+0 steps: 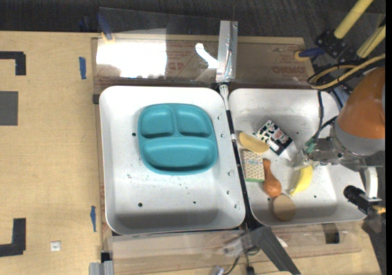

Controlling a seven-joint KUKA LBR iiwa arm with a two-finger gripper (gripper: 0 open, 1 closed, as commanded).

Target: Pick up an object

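Note:
The right bin [288,103] holds several small objects. A yellow banana-shaped piece [301,179] lies near the middle. An orange pear-shaped item [271,179] and a tan round one [283,207] lie to its left and front. A pale yellow wedge [252,142], a patterned green-tan block [252,165] and a black-and-white box [273,135] sit by the bin's left side. My gripper [311,150] hangs low over the bin, just above the yellow piece's upper end, under the grey wrist and orange band [366,111].
The left bin [122,194] bears a teal divided plate [177,137]. A clear plastic sheet [159,53] and a metal strip [226,50] stand behind the bins. Yellow poles and cables [349,22] crowd the back right.

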